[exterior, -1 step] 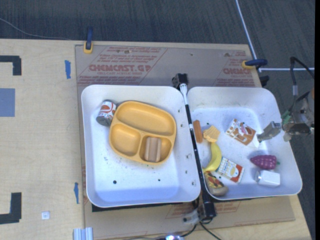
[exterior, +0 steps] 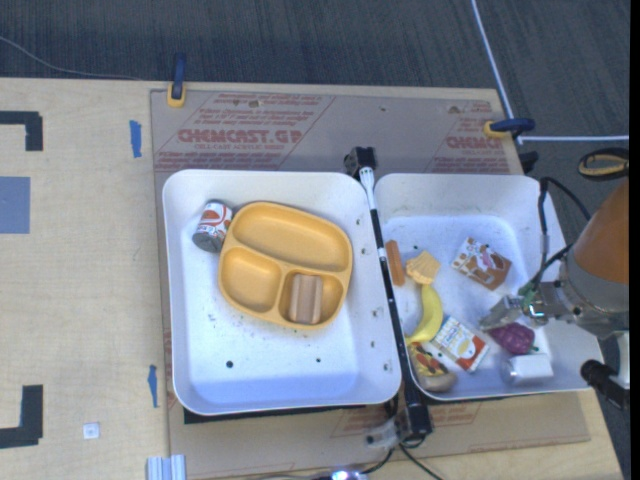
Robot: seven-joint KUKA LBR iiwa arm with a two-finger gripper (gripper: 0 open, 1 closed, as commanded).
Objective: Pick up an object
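Two white bins, the left bin (exterior: 190, 298) and the right bin (exterior: 455, 203), sit on a brown board (exterior: 300, 128) over grey carpet (exterior: 300, 18), while the gripper (exterior: 515, 308) hangs low above a purple object (exterior: 514, 338).

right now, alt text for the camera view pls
The robot's hand reaches from the right into the right bin, low over a purple object among a banana and small packets. The left bin holds a yellow divided tray and a can.
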